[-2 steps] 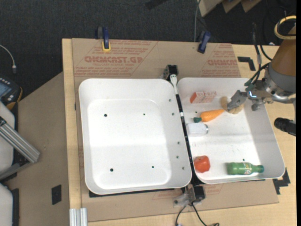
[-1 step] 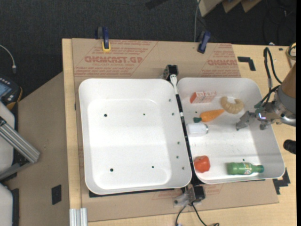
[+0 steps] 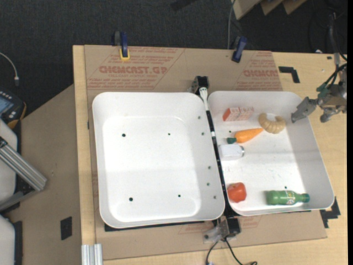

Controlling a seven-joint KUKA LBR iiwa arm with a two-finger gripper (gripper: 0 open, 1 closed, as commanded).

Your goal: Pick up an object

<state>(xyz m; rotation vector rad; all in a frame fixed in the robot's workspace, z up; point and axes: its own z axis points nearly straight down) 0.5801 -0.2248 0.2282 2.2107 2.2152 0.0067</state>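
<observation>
**Right bin stock: five items awaiting a pick**

Item 1: a croissant-like pastry, lying at the far side of the right bin, nearest the pincer and the likeliest candidate for the pick.

Item 2: a toy carrot, lying just beside the pastry on its left, tip pointing towards the pastry.

Item 3: a small red-and-white carton, lying flat near the bin's far wall, a little apart from the carrot.

Item 4: a small white block, sitting against the divider side of the bin, just below the carrot's green end.

Item 5: a red tomato-like piece and a green bottle on its side, both lying at the near edge, apart from each other.

Handling gear: the pincer is hanging over the bin's far right corner, near the pastry but not touching it; whether it is spread or pressed together cannot be told. Nothing is showing between its tips.

Step in hand, by judgement: approach, with no grasp yet made. The next move is calling for a descent centred over one item, clear of the bin wall.

Surroundings: the left bin is sitting alongside on the cardboard-covered tabletop.
</observation>
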